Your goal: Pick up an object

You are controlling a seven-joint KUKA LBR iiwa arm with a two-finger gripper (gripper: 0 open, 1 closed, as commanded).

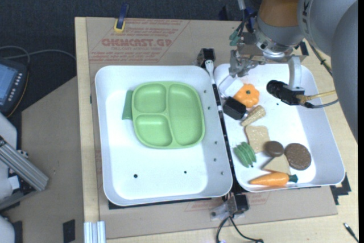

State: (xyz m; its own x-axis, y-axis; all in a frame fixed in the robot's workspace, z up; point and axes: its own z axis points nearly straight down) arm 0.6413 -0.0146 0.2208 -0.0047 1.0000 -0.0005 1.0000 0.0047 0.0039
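Camera view shows the pincer (239, 68) low over the far left corner of the right bin (318, 122), hanging from the grey arm (318, 3) that reaches in from the right. Whether its fingers are open or shut I cannot tell from this angle; nothing can be seen held between them. The nearest candidate is a small orange pumpkin-shaped toy (247, 94), which sits just beside the pincer, toward the near side of the bin and slightly to the right of it. It is roundish, with no clear long axis, so approach direction matters little. Touching or almost touching it on the left is a small black block (234, 108), and a corn-cob toy (253, 115) lies just below, its long axis slanting across the bin. Further toward the near edge are a green leafy piece (245, 153), a brown cookie (297, 156) and a carrot (272, 180). The left bin (114, 179) holds a green divided plate (168, 114), well apart from the pincer. The move probably calls for a short shift toward the pumpkin before descending.
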